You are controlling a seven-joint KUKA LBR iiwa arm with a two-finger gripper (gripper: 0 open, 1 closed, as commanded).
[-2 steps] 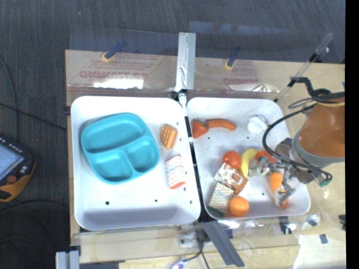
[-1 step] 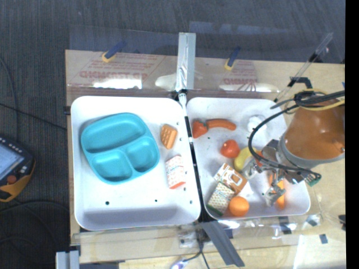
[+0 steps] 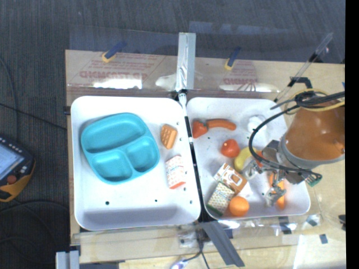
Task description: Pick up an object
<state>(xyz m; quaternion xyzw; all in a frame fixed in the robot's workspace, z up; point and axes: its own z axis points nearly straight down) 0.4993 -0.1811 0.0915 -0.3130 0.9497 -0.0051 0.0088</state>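
My gripper [image 3: 275, 194] is low in the right bin [image 3: 303, 206], near its front right corner, under the orange wrist band [image 3: 314, 133]. A small orange object [image 3: 280, 202] lies right at the gripper's tip; whether it is held cannot be made out. To the left of the gripper lie an orange fruit [image 3: 238, 206], a patterned box [image 3: 220, 195] and a small orange-and-white carton [image 3: 230, 177]. Further back are a yellow piece [image 3: 242, 159], a red tomato [image 3: 229, 148] and a long orange vegetable [image 3: 220, 124].
The left bin [image 3: 90, 212] holds a blue divided tray [image 3: 119, 145], an orange piece [image 3: 168, 135] and a white-and-red can [image 3: 175, 171] near the divider. Black cables [image 3: 263, 128] loop from the arm over the right bin's back. A white item [image 3: 255, 121] lies there too.
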